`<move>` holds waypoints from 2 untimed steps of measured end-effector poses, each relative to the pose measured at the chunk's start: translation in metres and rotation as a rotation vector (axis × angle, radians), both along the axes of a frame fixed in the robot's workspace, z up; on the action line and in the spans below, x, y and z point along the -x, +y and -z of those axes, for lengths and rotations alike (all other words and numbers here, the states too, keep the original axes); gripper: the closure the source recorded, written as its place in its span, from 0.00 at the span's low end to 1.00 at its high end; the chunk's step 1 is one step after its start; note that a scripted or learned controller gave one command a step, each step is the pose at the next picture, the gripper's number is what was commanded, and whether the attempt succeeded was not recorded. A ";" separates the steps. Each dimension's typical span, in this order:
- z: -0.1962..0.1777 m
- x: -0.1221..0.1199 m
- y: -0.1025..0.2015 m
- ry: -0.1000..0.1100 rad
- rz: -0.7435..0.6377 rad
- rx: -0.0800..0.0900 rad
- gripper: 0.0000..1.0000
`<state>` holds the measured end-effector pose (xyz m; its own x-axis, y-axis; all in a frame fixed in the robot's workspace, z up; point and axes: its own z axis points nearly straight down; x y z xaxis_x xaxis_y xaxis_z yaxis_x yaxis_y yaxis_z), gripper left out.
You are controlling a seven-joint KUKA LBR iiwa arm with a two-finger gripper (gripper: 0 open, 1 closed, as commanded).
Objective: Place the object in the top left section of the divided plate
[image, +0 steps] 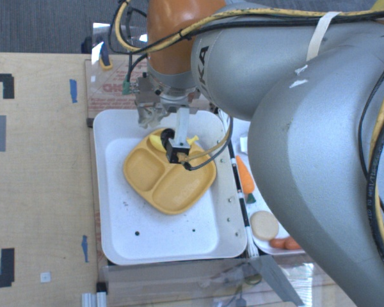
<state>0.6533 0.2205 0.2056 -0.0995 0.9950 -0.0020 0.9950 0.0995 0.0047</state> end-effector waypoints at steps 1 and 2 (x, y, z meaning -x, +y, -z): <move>0.020 0.021 -0.003 0.008 0.032 0.000 1.00; 0.020 0.021 -0.003 0.007 0.032 -0.001 0.00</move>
<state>0.6320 0.2175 0.1857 -0.0676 0.9977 -0.0009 0.9977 0.0676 -0.0026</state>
